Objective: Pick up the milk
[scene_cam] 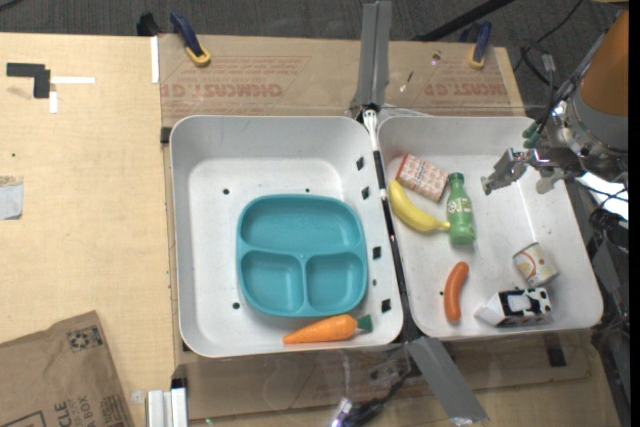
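Camera view: two white bins side by side. Left bin [200, 215] holds one teal divided plate [301, 255] and one carrot [322, 331], which lies at the near wall just below the plate.

Right bin [580, 245] holds six items: one red-and-white snack box [422, 177], one banana [413, 209], one green bottle [460, 209] lying just beside the banana, one sausage [455, 291], one small cup-like container [534, 264], and one milk carton [520, 307], cow-patterned, on its side in the near right corner.

Gripper [503, 175] is over the right bin's far right part, well apart from the milk carton. Jaws: cannot tell whether apart or together.
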